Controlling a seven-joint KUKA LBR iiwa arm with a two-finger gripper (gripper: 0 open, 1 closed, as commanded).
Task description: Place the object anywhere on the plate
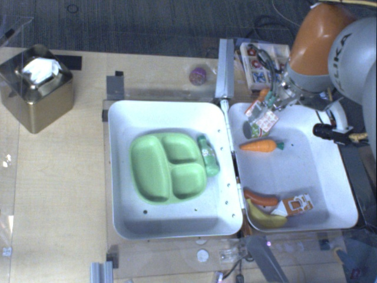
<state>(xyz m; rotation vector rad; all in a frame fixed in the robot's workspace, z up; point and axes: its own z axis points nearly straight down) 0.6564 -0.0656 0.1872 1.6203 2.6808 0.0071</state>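
A green plate (168,167) with three compartments lies in the left white bin (118,217). A small green bottle (208,155) lies on its side against the plate's right rim. My gripper (266,112) hangs low over the far left corner of the right bin (344,208), just above an orange carrot (259,147) that lies on the bin floor. A small white and red patterned piece (263,121) shows at the gripper's tip, and I cannot tell whether it is held or part of the tool.
At the right bin's near edge lie a yellow banana (266,217), a red sausage (261,198) and a small orange carton (298,204). A metal divider (224,69) runs between the bins. A brown box (36,93) stands far left on the bench.
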